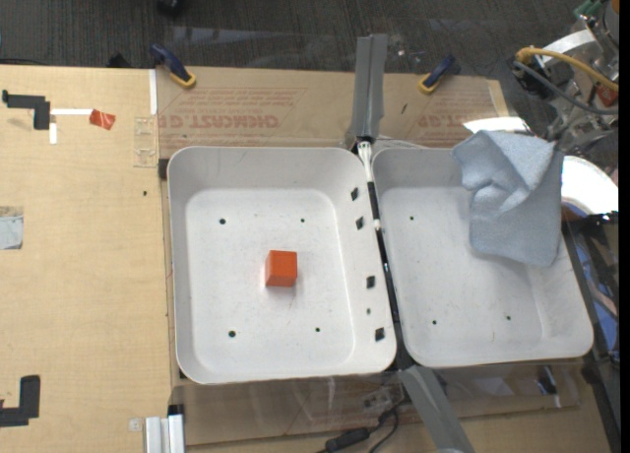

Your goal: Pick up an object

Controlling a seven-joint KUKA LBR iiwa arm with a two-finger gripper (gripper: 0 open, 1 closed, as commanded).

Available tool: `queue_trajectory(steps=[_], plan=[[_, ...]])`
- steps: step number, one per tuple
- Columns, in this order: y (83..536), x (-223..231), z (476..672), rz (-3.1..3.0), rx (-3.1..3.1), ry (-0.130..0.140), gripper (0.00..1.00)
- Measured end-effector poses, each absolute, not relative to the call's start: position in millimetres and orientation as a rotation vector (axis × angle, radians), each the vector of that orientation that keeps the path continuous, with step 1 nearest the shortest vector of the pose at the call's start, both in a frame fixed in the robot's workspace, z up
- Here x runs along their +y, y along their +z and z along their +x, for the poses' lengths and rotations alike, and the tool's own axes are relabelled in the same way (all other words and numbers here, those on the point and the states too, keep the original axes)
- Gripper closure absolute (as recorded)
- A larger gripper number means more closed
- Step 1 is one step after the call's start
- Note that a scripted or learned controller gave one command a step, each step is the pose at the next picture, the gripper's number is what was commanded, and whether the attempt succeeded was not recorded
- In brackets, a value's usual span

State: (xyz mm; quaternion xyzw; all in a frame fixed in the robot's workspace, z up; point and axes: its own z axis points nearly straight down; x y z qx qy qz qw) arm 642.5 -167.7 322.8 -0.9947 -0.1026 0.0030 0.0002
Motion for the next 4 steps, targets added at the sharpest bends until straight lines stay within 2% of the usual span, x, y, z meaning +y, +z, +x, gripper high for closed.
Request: queue_trajectory(steps=[1, 2, 3, 4], plan=[[347.5, -166.0, 647.9, -3.125, -0.323, 0.007, 1.00], [382.4, -189.8, 598.0, -3.125, -0.315, 0.008, 1.00], [395.2, -222.7, 636.4, -3.122, -0.347, 0.010, 1.00], [385.2, -221.3, 652.3, -3.123, -0.328, 0.010, 1.00]])
